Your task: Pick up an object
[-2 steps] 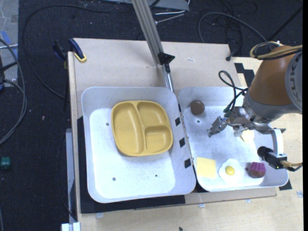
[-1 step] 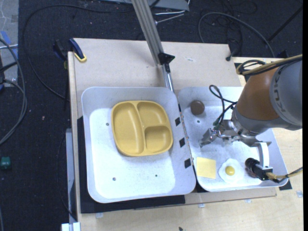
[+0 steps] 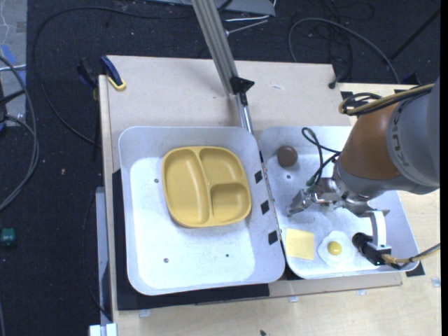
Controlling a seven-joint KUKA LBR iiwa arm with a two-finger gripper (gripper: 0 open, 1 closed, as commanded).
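we see the hand [image 3: 302, 201] low in the right bin [image 3: 406, 219], but we cannot tell its state. the cheese [image 3: 300, 244] lies just below it, the egg [image 3: 334, 248] beside; we should center over one before closing.

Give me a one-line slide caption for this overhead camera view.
Gripper hovers in the right bin near brown ball, cheese slice and fried egg; yellow tray fills left bin.

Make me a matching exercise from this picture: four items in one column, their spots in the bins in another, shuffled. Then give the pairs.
Items:
1. yellow divided tray
2. brown ball
3. yellow cheese slice
4. fried egg

Places:
A. right bin, far end
B. right bin, near edge, right of the cheese
C. left bin
D. right bin, near edge, beside the divider

Pairs: 1-C, 2-A, 3-D, 4-B
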